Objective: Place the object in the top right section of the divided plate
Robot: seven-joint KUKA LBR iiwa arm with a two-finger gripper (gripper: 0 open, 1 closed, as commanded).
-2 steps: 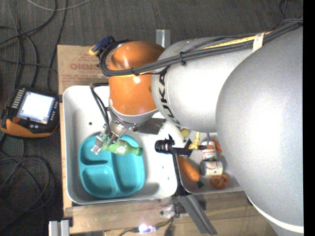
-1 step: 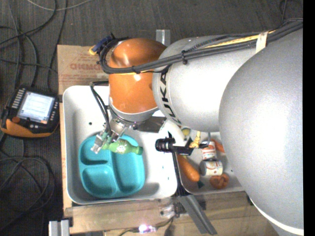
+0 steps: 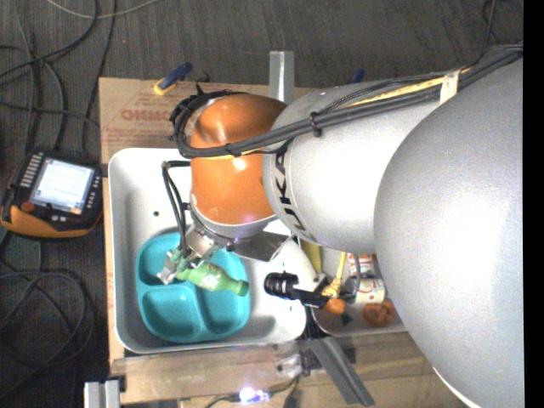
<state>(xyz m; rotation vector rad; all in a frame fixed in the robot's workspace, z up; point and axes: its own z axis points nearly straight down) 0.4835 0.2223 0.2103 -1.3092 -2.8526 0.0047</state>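
Grey metal is what you see of the hand (image 3: pixel 179 266), hanging low over the upper left part of the turquoise divided plate (image 3: pixel 183 317), right at the pale end of the green bottle-shaped object (image 3: pixel 212 278). The hand and that end overlap from above, so you cannot tell whether the hand grasps the object or is released. The green object lies on its side across the upper half of the plate, its pale end toward the plate's left and its darker green end reaching the plate's right rim. It seems to rest over a divider ridge, and you cannot tell which section it belongs to. Above the plate the arm's orange band (image 3: pixel 229 155) and broad grey body (image 3: pixel 408 219) cover much of the scene. The plate sits in the lower part of the left white bin (image 3: pixel 127 185). To the plate's right, past the bin wall, the second bin holds a small orange thing (image 3: pixel 336 306), a brownish-orange lump (image 3: pixel 380 314) and a white container with red markings (image 3: pixel 365 280), all close together. Well to the plate's upper left, off the worktop, a teach pendant (image 3: pixel 55 192) with a lit screen lies on the dark carpet, and a blue clamp (image 3: pixel 174 76) grips the cardboard sheet (image 3: pixel 136 113) far above the plate.
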